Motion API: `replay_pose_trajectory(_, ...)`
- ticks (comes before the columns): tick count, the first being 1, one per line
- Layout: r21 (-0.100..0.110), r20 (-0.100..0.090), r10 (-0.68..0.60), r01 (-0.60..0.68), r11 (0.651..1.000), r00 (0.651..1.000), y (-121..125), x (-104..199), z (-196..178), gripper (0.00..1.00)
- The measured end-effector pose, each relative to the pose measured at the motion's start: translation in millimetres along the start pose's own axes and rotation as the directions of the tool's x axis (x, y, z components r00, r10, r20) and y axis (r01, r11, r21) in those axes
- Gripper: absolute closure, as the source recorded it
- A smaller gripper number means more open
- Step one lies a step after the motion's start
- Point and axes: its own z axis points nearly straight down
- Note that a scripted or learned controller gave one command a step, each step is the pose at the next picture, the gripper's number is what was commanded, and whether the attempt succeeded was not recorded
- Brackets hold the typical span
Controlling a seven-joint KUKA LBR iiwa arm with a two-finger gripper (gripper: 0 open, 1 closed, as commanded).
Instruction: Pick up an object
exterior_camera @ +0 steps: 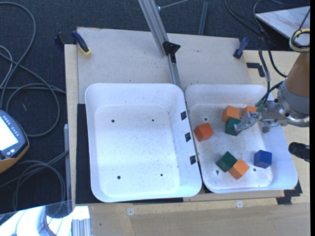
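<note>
The right white bin [275,178] holds several small blocks. An orange block [230,113] and a dark green block [230,127] sit together near the bin's middle back. My gripper [250,121] hangs just to their right, low over the bin and close against the green block. A small orange piece [250,110] shows just behind the gripper. A red-orange block [204,131] lies to the left. Towards the front lie a green block [226,161], an orange block [239,169] and a blue block [263,158].
The left white bin [93,132] stands beside the right one, their walls meeting at a divider with black clips [188,136]. A slanted metal rail [157,23] crosses the back board. Cables lie on the floor at left and top right.
</note>
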Motion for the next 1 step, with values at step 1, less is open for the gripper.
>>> replay_pose_trajectory(1, -0.002, -0.002, -0.01, 0.01, 1.0, 1.0, 29.1, 100.8, -17.3, 0.0)
